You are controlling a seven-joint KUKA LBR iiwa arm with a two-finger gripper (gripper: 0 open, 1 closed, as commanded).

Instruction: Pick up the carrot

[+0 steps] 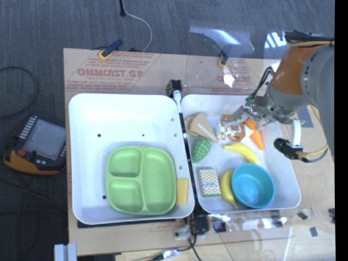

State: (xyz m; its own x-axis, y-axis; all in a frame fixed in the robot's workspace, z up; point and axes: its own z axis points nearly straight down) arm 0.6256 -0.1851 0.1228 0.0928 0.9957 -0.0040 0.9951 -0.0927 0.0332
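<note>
1. The hand (pixel 251 115) sits low over the upper right part of the right bin (pixel 293 186); whether it is spread or pressed together cannot be told from this angle.
2. The carrot (pixel 255 135) lies directly under and just below the hand, orange, slanting down toward the right, apparently touching it.
3. Just left of the carrot is a small orange-and-white carton (pixel 232 130), with a banana (pixel 243 152) below it.
4. Further down is a blue bowl (pixel 252 186); a green divided plate (pixel 141 179) rests in the left bin (pixel 87 118).
</note>
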